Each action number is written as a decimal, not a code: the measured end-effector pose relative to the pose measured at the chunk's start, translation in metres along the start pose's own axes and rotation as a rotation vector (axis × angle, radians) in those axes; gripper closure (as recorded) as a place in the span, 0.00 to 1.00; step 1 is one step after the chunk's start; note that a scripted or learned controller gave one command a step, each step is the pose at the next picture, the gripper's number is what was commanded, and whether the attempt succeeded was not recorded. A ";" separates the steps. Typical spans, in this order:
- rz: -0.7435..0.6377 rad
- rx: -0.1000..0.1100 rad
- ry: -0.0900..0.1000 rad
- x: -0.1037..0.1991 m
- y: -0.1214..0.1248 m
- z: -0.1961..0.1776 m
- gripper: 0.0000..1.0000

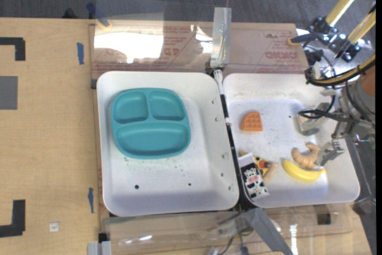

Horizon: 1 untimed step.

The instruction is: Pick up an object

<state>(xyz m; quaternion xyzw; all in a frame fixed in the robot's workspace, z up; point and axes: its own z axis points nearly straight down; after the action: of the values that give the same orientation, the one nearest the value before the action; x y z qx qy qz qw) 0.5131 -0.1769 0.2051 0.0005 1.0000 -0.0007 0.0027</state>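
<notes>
Camera view is showing the gripper hanging at lower right, fingers spread beside the banana

The light is bright and even. A white glare shines on the clear sheet up top. Shadows are soft. The picture is a little fuzzy.
</notes>
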 end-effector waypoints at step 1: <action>0.343 -0.002 0.010 -0.020 0.015 0.107 0.00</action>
<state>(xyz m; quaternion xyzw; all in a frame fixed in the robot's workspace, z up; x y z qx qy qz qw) 0.5338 -0.1619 0.0985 0.1712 0.9852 0.0008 -0.0020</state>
